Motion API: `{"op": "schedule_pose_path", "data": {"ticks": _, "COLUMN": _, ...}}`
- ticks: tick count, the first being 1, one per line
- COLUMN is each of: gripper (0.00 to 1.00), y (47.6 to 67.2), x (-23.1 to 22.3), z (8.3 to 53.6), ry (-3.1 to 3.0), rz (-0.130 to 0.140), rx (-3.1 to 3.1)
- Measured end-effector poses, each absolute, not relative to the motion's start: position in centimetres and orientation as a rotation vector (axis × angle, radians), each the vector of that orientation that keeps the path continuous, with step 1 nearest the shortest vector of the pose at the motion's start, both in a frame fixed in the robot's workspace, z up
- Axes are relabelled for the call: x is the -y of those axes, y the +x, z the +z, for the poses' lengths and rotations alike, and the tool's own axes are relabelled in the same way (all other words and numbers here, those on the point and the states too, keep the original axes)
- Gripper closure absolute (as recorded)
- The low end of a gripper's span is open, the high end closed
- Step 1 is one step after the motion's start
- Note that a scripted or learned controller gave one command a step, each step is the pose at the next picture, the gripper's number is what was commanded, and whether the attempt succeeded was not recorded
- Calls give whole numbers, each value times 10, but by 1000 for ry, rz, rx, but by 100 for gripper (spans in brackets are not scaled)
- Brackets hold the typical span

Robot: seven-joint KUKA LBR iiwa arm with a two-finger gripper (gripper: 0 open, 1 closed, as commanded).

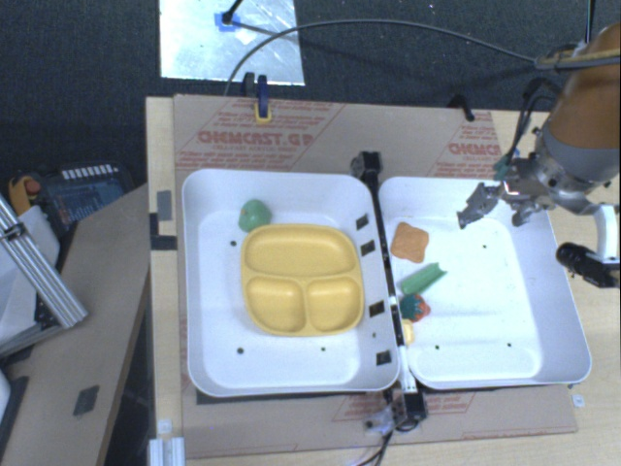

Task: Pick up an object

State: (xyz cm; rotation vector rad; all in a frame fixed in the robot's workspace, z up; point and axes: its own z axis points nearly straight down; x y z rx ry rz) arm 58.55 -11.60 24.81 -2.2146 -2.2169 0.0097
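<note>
My gripper (498, 209) hangs over the far right part of the right bin (505, 348), its two fingers spread open with nothing between them. An orange block (409, 243) lies in that bin near its left wall, well left of the gripper. Below the block sits a green wedge (424, 279), then a small red and teal piece (414, 308) and a small yellow bit (407, 333) against the divider.
The left bin (209, 357) holds a yellow sectioned tray (299, 278) and a green round object (255, 215) at its far edge. A black divider (380, 260) runs between the bins. A black clamp (587, 263) sticks out at the right.
</note>
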Motion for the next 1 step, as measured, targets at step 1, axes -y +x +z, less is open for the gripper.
{"op": "schedule_pose_path", "data": {"ticks": 1, "gripper": 0, "y": 588, "x": 116, "z": 254, "ry": -2218, "rz": -1, "rx": 2226}}
